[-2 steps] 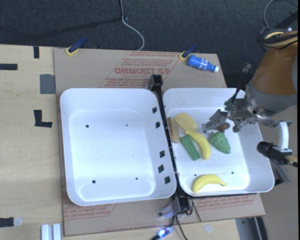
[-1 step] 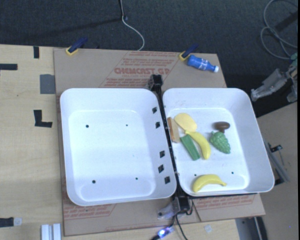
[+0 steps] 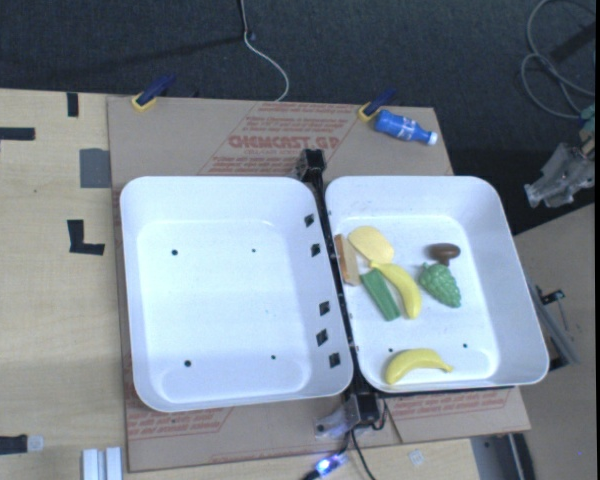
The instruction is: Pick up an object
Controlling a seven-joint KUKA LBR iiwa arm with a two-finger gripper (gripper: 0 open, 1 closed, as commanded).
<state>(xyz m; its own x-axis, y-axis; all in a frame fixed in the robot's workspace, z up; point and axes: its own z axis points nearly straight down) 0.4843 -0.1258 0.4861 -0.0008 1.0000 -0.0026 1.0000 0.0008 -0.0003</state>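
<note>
Tool (image 3: pixel 560 178) sat at the far right, its state impossible to tell; the yellow banana (image 3: pixel 417 365) lay left and nearer, long axis left-right

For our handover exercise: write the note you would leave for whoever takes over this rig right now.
Pincer: at the view's right edge, outside the bins, nothing seen in it; open or shut cannot be told.
Items: all in the right bin: two bananas, green cucumber, green grapes, brown piece, yellow piece.
Done: no pick yet.
Left: reach into the right bin, grasp one item, lift it.
</note>
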